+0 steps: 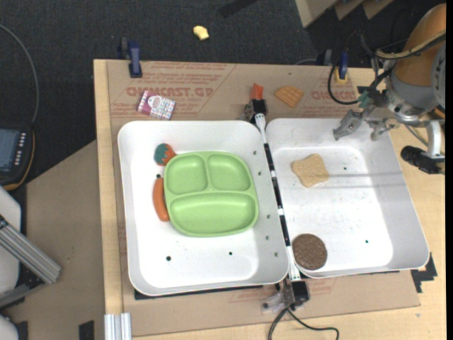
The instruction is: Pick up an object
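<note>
Nearest the camera, a round brown patty (309, 251) sits at the right bin's (382, 246) front-left corner, and a tan bread slice (311, 170) lies farther in. The left bin (141, 246) carries a green divided plate (209, 193), an orange sausage (161, 197) touching its left side. At the far right rim hovers the claw (362, 124), fingers spread and holding nothing; the bread slice lies nearest, down-left of it

The grey arm (417, 83), showing its orange band at the upper right, is reaching in from the right edge with its wrist angled leftward, and the gripper (362, 124) is hanging with its two fingers (345, 127) spread apart, gripping nothing between them.
</note>
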